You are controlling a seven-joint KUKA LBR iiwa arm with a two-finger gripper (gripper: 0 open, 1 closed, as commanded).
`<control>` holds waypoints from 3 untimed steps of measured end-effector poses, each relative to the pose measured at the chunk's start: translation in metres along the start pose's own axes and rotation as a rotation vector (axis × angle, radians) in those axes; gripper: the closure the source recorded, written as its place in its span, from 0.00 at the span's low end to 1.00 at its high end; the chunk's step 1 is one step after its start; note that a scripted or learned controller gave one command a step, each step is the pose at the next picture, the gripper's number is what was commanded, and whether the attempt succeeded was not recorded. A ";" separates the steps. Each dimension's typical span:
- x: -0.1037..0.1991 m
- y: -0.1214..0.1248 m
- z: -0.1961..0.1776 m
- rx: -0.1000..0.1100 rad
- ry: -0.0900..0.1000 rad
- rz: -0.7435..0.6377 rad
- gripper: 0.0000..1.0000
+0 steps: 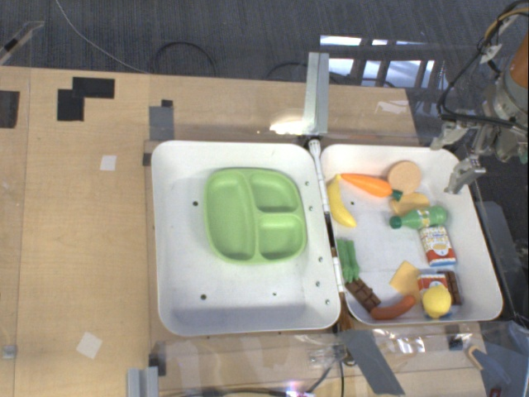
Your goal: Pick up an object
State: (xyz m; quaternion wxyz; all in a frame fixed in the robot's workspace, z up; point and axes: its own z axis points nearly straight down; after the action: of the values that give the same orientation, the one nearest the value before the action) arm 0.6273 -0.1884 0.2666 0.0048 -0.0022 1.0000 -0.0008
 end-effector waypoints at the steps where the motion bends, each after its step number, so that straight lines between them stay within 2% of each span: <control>1: 0.035 -0.017 0.091 -0.002 0.005 -0.162 0.00; 2: 0.084 -0.017 0.176 0.004 -0.006 -0.533 0.00; 3: 0.060 0.053 0.175 0.002 -0.009 -0.648 0.00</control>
State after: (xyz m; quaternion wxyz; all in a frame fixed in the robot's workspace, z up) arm 0.5692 -0.1363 0.0905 0.0088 -0.3205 0.9472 -0.0031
